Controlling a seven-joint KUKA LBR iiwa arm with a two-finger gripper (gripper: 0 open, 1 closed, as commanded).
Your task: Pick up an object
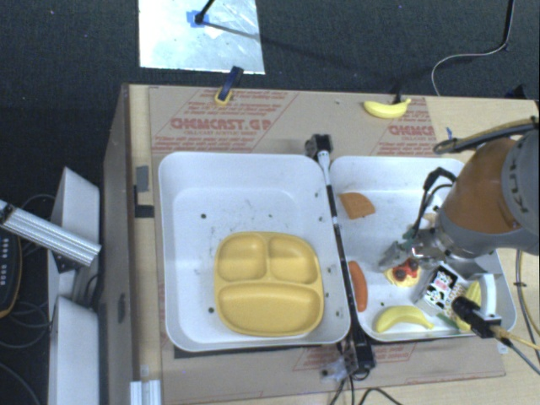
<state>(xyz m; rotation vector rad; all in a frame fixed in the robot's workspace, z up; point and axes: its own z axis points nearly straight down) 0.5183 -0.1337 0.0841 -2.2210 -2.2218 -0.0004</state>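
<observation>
While the grey arm reaches in from the right, the hand (403, 256) is recorded low in the right shallow white bin (380, 180), directly over a small yellow-and-red toy piece (404, 272); contact is possible but not resolved. Whether the hand is spread or pressed together cannot be told. In the same bin, a yellow plastic banana (403, 317) lies near the front wall and a red-orange sausage-shaped piece (359, 285) by the divider. A yellow divided tray (268, 281) is noted in the left white bin (194, 184).

Grey arm (521, 184) reaching from view's right, wrist (472, 218) bent down, tool (405, 256) apparently low
</observation>
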